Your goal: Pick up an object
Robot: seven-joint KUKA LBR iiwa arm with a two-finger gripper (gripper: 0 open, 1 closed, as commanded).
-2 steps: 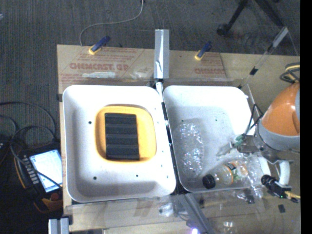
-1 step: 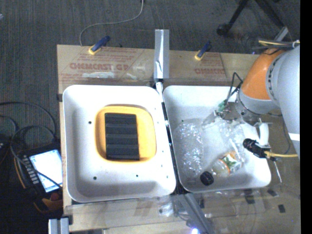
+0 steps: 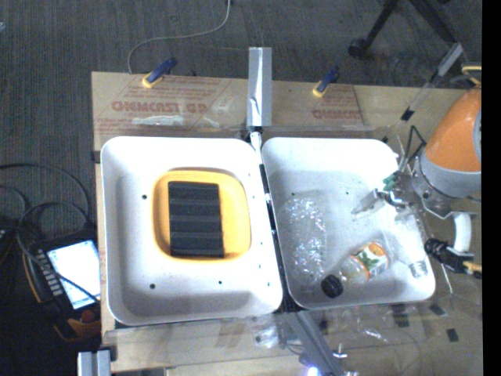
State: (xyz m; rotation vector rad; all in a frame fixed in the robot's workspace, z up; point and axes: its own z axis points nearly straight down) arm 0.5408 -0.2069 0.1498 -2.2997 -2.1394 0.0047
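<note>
Your likeliest target, the clear plastic bottle [image 3: 356, 269], lies on its side near the right bin's [image 3: 344, 151] front edge. Judge it light, slick and crushable; take it across the labelled middle. The gripper [image 3: 383, 198] hovers at the bin's right edge.

One fixed camera looks down at a slant on my surface [image 3: 227, 100], far enough to frame both white bins [image 3: 117, 210]; I reach in from its right.
</note>
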